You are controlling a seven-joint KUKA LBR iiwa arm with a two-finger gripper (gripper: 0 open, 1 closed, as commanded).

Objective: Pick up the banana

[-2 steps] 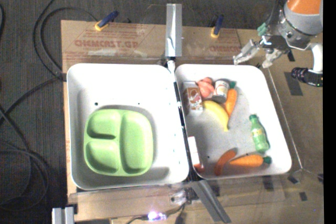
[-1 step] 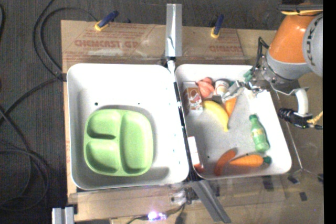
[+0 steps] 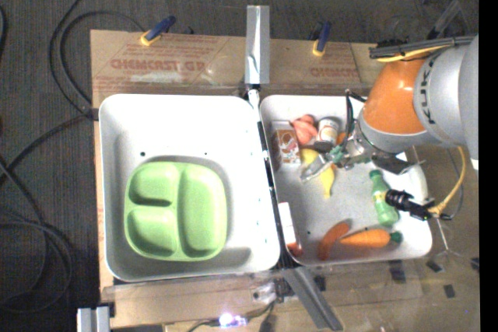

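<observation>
Banana (image 3: 326,173) in right bin (image 3: 420,245); tool (image 3: 339,158) touching it

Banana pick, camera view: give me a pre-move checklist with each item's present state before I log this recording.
1. Yellow curved banana lies in the right white bin: ok.
2. Two-finger gripper is over the banana: ok.
3. Banana seen between the fingers: cannot tell.
4. Banana free of neighbours: not ok; a small box and a can crowd it.
5. Green plastic bottle and orange carrot lie apart from the banana: ok.
6. Green divided plate sits in the left bin, away from the arm: ok.
</observation>
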